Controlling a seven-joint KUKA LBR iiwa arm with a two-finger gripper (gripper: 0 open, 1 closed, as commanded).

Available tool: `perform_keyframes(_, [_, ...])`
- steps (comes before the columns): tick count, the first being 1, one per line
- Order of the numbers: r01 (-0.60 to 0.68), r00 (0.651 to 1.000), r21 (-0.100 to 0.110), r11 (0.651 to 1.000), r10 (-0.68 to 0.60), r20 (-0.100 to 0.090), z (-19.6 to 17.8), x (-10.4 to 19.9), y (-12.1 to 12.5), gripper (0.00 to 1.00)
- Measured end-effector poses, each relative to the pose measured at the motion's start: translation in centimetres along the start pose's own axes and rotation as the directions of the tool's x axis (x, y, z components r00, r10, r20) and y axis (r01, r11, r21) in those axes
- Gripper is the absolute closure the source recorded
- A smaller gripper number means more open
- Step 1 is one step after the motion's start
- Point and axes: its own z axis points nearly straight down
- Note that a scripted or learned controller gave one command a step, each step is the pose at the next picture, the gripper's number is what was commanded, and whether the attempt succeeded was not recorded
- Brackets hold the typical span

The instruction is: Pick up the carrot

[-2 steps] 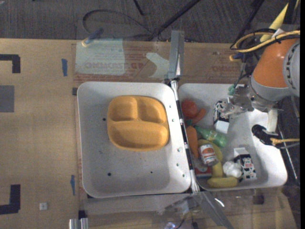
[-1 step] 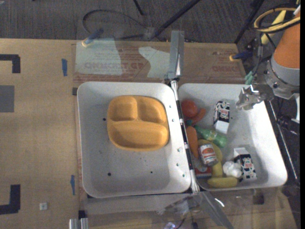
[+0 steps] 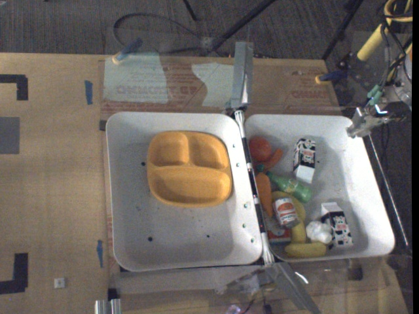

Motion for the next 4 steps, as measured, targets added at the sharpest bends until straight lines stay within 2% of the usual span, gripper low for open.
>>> perform_keyframes(1, [0.203,0.979,-0.001,0.979,-0.203,0.002,-2.7,-6.7,-0.8,1.0])
perform_keyframes(2, [0.45,0.893,0.003,0.893,-0.45,-0.005,1.9,-6.0,-4.5,1.0])
perform_keyframes(3, [0.125,0.992,0.0,0.992,-0.125,0.001,3.3,-6.5,-0.7,1.0])
perform_keyframes(4, [-0.012,1.0,0.0,1.0,0.012,0.001,3.3,-6.9,2.7,1.0])
